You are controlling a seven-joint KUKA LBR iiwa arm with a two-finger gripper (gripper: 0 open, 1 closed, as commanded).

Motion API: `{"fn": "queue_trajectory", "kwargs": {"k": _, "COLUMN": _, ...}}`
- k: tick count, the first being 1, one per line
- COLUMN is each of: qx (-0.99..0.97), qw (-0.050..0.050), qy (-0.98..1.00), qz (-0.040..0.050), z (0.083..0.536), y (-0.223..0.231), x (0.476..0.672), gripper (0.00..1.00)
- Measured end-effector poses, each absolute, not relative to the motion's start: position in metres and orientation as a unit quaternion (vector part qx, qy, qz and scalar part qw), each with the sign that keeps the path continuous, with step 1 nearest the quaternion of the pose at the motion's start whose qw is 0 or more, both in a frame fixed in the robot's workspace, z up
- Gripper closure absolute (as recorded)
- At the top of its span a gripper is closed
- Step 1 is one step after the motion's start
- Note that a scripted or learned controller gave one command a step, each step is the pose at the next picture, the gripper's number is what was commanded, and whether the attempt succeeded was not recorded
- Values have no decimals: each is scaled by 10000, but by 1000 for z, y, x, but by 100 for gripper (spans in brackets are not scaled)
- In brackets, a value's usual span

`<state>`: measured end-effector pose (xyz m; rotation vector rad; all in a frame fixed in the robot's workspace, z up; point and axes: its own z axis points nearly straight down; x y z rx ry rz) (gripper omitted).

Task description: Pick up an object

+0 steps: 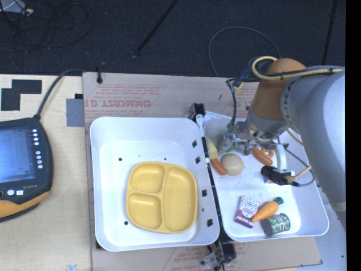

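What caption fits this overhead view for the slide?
Arm's claw low in right bin among toy food; yellow divided plate in left bin.

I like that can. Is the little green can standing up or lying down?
Lying down: the green can shows its long side, resting in the right bin.

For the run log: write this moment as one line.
arm: over right bin | gripper: low by round beige ball | grasp: none seen | left bin: yellow divided plate
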<state>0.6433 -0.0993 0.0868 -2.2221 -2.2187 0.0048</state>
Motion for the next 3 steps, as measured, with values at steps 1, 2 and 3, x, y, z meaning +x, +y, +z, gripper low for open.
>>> {"fn": "queue_trajectory", "kwargs": {"k": 1, "qx": -7073, "qw": 10, "qy": -7069, "qz": 12, "z": 87, "y": -105, "x": 643, "gripper": 0}}
{"fn": "queue_trajectory", "kwargs": {"k": 2, "qx": -7068, "qw": 14, "qy": -7074, "qz": 14, "z": 87, "y": -98, "x": 643, "gripper": 0}}
{"fn": "queue_trajectory", "kwargs": {"k": 3, "qx": -7073, "qw": 11, "qy": -7070, "qz": 13, "z": 87, "y": -105, "x": 643, "gripper": 0}}
